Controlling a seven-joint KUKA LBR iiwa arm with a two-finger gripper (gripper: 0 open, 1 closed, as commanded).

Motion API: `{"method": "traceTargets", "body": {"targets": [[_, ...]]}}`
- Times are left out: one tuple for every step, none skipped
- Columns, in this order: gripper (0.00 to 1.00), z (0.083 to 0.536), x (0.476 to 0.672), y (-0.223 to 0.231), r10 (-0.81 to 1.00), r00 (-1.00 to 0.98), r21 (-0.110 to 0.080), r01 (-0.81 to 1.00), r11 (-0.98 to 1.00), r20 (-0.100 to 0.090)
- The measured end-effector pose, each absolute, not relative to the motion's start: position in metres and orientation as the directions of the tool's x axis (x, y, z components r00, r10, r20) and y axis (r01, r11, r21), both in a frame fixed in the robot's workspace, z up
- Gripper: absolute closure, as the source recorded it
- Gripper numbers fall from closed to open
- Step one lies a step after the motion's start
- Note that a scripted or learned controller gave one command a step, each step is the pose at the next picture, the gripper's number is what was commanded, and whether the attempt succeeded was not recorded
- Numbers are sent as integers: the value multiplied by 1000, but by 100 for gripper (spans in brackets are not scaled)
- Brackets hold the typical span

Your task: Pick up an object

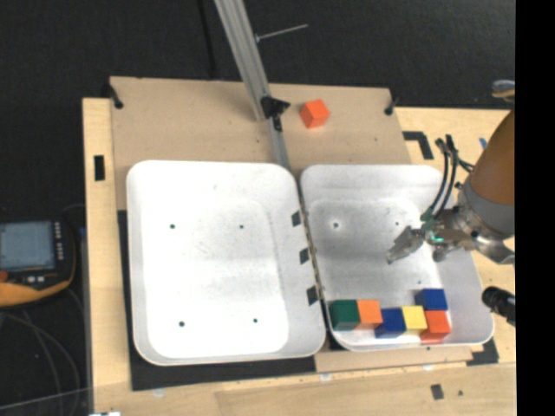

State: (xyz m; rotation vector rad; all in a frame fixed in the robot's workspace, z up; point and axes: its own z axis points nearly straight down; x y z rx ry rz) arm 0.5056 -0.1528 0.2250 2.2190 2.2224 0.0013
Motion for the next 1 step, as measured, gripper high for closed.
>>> {"method": "traceTargets", "body": {"targets": [[0,140,535,-214,1000,3,-4,1000,-3,-2]]}}
